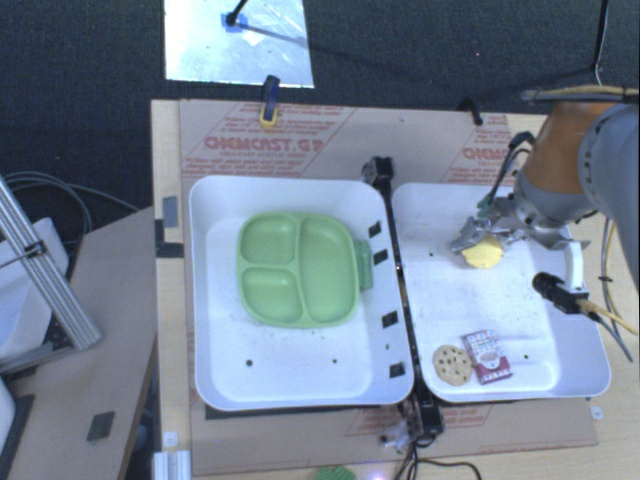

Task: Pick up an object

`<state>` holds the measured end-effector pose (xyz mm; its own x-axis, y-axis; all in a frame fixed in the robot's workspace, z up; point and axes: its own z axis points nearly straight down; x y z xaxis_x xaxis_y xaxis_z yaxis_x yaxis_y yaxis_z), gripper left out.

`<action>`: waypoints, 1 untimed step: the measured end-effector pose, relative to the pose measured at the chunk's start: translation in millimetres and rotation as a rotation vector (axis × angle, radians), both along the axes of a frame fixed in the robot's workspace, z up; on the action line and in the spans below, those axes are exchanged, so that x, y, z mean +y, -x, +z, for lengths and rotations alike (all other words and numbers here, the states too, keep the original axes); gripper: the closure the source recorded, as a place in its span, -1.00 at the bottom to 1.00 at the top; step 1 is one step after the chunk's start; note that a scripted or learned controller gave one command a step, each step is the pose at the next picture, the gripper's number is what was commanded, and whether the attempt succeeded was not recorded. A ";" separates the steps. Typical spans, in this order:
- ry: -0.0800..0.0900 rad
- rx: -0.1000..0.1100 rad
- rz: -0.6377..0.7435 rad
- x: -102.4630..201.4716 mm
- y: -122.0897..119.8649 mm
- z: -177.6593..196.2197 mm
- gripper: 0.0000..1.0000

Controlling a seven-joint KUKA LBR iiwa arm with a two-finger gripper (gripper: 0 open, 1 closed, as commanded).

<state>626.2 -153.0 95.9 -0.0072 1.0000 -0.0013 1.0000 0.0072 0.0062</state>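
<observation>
Yellow object (484, 255): small rounded lump, likely the pick target; it lies in the upper middle of the right bin, touching or just under the gripper's metal tips.
Bench (330, 136): brown board with red print, carrying both bins side by side; a yellow-handled clamp (269, 103) sits at its far edge.
Room: dark carpeted floor around the bench, a shiny metal sheet (238, 28) lying beyond it, a second pale surface with an aluminium rail at the left.
Left bin (220, 368): shallow and white, holding a green divided tray (298, 270) near its centre.
Right bin (580, 363): shallow and white, its floor speckled with small dark marks.
Arm (585, 158): grey with an orange band, reaching in from the right and bent down over the right bin.
Gripper (482, 236): low over the bin floor, right at the yellow object; whether the jaws are spread or closed, I cannot tell, and nothing shows the lump held between them.
Cookie (453, 365): round, chip-studded, near the front edge of the right bin.
Red packet (487, 356): flat, just beside the cookie on its right.
Step in hand: by my reading, the grasp attempt itself, with the gripper down at the yellow object.
Next move: probably a firm close around the lump, then a straight lift; a rounded piece may slip out sideways.
</observation>
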 end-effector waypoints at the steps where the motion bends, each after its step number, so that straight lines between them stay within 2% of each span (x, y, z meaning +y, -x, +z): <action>1: -0.003 -0.004 0.004 74.8 3.4 106.5 1.00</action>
